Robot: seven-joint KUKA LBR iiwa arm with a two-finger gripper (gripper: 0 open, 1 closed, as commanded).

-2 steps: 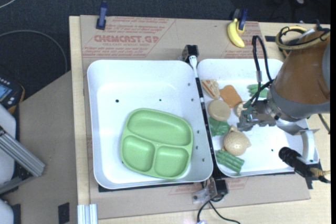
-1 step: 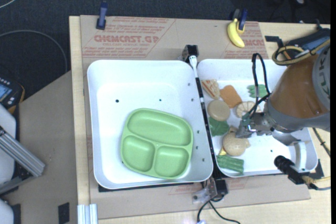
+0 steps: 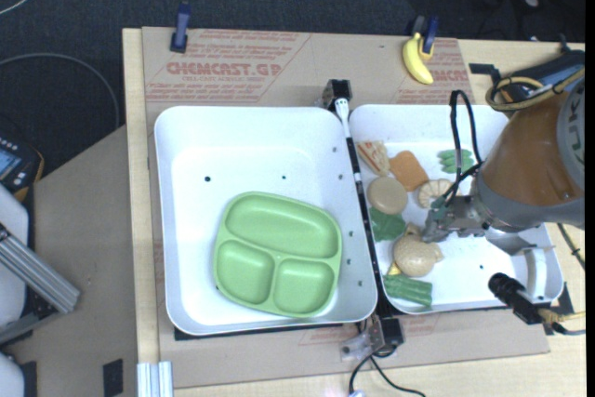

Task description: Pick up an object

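I take the likeliest target to be the pale round object (image 3: 416, 256) in the right bin (image 3: 465, 297), lying just below the gripper (image 3: 437, 226); it sits low in the cluster, with a green piece (image 3: 409, 290) just beneath it and a darker green piece (image 3: 388, 225) just to its left; I cannot name it more closely than a tan, rounded toy food item. Above it lie a beige disc (image 3: 387, 194), an orange wedge (image 3: 408, 169), a striped slice (image 3: 374, 155), a shell-like piece (image 3: 432, 193) and a green item (image 3: 456, 160) near the bin's far side; these are packed close, several touching. The gripper hangs low over the cluster, at the upper right edge of the round object; I cannot tell whether its tool is wide or narrow, nor whether anything sits in it; the arm (image 3: 530, 163) covers the bin's right portion. The left bin (image 3: 177, 200) holds a green divided tray (image 3: 277, 253), well apart from the work. My judgement for the step in hand: centre the tool over the round object before closing, since an off-centre descent risks it rolling away or a neighbour being nudged; lift straight and slowly, and confirm the hold in view before counting it.
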